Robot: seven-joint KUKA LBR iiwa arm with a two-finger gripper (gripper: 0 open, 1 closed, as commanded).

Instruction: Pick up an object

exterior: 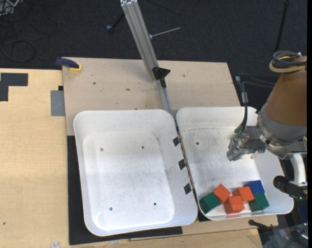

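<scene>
The gripper (237, 151) is hanging over the right bin (212, 119), toward that bin's three o'clock side, with the grey arm (285, 112) and its orange band reaching in from the right; whether the gripper is spread or pressed together cannot be told from this slanted angle, since it is showing only as a small grey and dark cluster. Nothing is showing clamped in it. The objects to pick are lying at about six o'clock from the gripper, clustered against the near wall of the right bin and clearly apart from the gripper, with bare white bin floor between. In that cluster, an orange block (222, 192) is sitting tilted at the cluster's ten o'clock, touching a green block (210, 202) at its eight o'clock side. A second orange block (234, 204) is lying at the cluster's six o'clock, and a third orange block (246, 193) is sitting just beside it at its one o'clock. A blue block (256, 186) is sitting at the cluster's two o'clock, touching a dark green block (259, 203) at the four o'clock end. The blocks are crowding one another closely. The left bin (93, 123) is lying at nine o'clock from the gripper, divided from the right bin by a shared edge carrying small black clips (181, 164). A slanted aluminium rail (140, 35) is rising at twelve o'clock beyond the bins.
</scene>
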